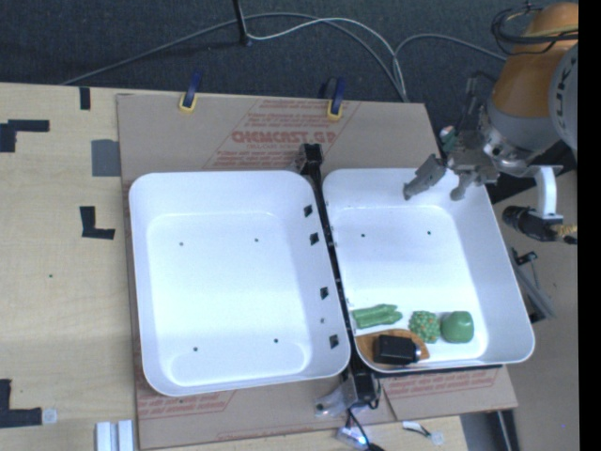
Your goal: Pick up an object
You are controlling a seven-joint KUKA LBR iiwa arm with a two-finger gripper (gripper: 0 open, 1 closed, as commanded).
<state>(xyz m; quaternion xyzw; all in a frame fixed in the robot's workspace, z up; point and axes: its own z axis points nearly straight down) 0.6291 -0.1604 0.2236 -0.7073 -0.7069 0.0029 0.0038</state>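
The gripper is parked open and empty over the right bin's far edge, since the toys are piled at the near end.

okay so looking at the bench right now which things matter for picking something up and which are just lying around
Part of the job:
gripper, jaws apart, above the right bin
green pepper
broccoli piece
green bean pod
black object on an orange piece

Just lying about:
left bin
blue clamps
cables
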